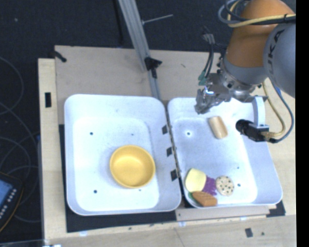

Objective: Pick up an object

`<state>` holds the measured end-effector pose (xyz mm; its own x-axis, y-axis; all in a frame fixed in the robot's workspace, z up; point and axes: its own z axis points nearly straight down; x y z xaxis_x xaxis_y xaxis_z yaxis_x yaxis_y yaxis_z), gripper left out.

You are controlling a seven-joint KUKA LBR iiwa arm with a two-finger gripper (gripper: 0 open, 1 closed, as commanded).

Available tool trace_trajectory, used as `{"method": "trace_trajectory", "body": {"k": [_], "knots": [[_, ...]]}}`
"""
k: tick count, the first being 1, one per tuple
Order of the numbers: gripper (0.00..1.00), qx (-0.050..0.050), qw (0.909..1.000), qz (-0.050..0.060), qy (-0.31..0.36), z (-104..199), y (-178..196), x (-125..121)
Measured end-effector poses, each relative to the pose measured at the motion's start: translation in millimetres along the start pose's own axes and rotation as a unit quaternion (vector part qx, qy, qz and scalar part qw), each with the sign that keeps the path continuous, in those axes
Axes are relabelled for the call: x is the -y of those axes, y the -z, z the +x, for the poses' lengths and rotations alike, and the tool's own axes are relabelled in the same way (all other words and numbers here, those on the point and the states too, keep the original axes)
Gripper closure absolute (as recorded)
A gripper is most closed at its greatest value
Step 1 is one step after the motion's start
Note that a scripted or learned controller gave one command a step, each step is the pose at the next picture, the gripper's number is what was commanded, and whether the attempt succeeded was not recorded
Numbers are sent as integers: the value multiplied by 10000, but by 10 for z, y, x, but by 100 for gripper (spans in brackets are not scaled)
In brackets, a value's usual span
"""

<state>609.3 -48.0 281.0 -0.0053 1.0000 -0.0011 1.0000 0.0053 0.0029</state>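
Left bin (pixel 82 117) holding a yellow bowl (pixel 132 165), right bin (pixel 257 174) holding a tan cylinder (pixel 218 127) and food toys (pixel 208 186), gripper (pixel 205 104) above, finger state unclear

the arm (pixel 257 35) is cut off by the right and top edges of the view, so its upper links cannot be followed. the gripper (pixel 203 106) is small and dark; the state of its jaws cannot be read. the purple object (pixel 211 185) near the front edge of the right bin (pixel 257 153) is partly covered by the yellow piece (pixel 195 179) and the orange piece (pixel 205 199); its shape is unclear. a tablet (pixel 1 202) is cut off by the left edge. the surface (pixel 92 71) runs out of view at the bottom.
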Motion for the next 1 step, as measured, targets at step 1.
{"method": "trace_trajectory", "body": {"k": [1], "knots": [[100,1,10000,6,-2,429,-39,-48]]}}
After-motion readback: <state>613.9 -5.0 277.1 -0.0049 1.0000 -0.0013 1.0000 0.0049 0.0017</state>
